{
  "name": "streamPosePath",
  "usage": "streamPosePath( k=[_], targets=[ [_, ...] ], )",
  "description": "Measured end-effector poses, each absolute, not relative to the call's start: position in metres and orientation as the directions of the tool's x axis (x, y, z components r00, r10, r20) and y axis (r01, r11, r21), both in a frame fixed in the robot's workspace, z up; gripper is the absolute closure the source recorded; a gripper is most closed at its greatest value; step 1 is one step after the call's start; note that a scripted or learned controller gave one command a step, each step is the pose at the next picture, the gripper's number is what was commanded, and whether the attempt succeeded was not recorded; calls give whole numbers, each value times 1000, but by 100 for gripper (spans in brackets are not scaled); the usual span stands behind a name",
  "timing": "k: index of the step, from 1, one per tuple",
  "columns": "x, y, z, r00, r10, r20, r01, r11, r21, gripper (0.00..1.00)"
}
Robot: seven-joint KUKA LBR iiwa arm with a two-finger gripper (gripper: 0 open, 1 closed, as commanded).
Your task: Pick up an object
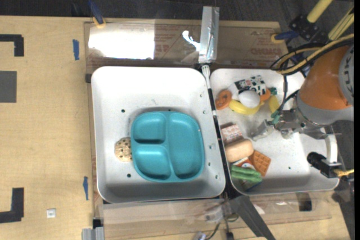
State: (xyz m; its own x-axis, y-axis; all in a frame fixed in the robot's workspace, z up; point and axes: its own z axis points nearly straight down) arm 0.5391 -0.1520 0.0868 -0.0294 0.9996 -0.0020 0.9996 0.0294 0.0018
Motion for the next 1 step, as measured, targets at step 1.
streamPosePath(
  k=[1],
  targets=[
    [540,-150,87,-32,999,-2,999,32,4,0]
  ],
)
